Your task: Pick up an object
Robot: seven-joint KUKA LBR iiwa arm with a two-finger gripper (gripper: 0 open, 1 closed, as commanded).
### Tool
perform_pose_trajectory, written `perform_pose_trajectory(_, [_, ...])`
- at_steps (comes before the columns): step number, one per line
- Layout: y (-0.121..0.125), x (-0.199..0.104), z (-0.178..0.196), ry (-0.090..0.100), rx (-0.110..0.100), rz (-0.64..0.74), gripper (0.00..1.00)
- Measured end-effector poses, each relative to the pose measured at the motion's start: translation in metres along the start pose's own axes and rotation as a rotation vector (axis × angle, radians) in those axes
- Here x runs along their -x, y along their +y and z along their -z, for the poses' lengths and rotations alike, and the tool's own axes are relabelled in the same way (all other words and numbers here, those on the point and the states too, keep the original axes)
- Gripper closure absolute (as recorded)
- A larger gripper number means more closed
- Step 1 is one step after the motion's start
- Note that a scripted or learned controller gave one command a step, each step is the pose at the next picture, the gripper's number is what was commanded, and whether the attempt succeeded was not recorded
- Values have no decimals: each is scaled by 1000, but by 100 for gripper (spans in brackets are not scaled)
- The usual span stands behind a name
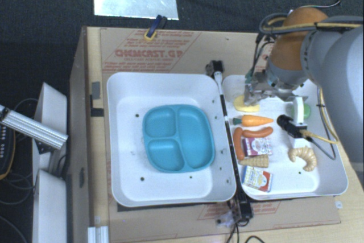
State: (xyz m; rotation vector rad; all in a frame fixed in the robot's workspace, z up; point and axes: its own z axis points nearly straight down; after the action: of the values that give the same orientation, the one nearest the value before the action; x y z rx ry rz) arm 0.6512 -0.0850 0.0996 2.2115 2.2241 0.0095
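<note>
The pincer hung low over the right bin, just above a yellow piece at its far left corner; its opening could not be told. A clean grasp called for centring over that piece, clear of the carrot.

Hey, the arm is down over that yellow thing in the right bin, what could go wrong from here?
1. The yellow item lies flat and close to the bin's back left corner, so the gripper may slide off it or bump the bin wall.
2. The toy carrot sits just in front of it, so a slightly misplaced descent might nudge or catch it instead.
3. The right bin is crowded; a dropped item could knock its neighbours about.
</note>
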Motion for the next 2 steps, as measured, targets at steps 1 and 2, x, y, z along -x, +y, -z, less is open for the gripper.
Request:
perform_pose_trajectory(1, [0,0,0,0,0,0,0])
perform_pose_trajectory(2, [-55,1,-15,-1,-8,-4,0])
